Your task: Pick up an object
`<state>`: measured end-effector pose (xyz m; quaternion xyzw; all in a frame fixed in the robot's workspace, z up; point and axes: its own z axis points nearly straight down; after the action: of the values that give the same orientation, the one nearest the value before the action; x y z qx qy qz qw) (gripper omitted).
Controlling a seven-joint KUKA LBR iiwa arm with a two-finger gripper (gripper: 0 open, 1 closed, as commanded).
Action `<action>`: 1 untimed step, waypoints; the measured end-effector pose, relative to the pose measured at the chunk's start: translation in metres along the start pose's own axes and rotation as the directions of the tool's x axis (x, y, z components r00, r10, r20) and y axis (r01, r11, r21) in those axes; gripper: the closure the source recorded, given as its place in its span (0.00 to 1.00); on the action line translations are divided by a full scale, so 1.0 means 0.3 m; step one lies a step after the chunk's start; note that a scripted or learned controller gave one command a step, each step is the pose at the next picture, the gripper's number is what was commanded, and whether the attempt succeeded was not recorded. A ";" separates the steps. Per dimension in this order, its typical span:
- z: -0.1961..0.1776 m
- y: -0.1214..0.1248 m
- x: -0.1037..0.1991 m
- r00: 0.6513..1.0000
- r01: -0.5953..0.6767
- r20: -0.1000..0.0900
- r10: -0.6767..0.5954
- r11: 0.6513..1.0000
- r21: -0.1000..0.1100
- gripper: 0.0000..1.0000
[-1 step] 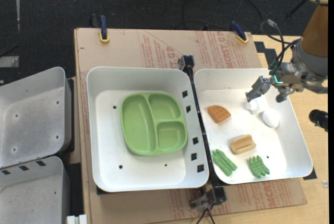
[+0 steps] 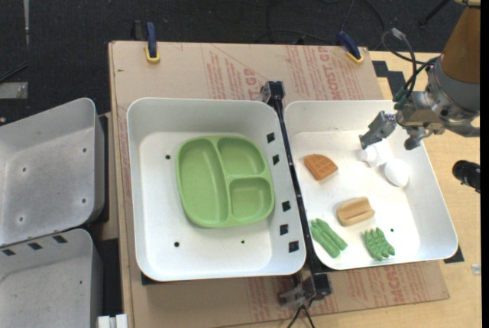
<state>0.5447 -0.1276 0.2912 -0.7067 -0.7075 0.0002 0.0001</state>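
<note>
My arm is cut off at the 3 o'clock edge, and my gripper (image 2: 396,130) hangs spread wide with nothing between the fingers, its near finger covering part of a small white piece (image 2: 370,156) in the right bin (image 2: 435,231). A white egg-like lump (image 2: 396,173) lies close at 5 o'clock; the waffle (image 2: 321,167), bread roll (image 2: 355,211) and two green pods (image 2: 328,237) sit toward 7 o'clock, with open floor around them

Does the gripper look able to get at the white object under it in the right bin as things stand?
Probably yes. The gripper hangs just above the white object in the right bin, with nothing lying on top of it. A second white piece sits close beside it and might get nudged.
</note>
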 end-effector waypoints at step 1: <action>0.151 0.008 0.022 1.000 -0.001 -0.001 0.001 1.000 0.004 0.00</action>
<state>0.5470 -0.1209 0.2459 -0.7072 -0.7070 0.0012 0.0016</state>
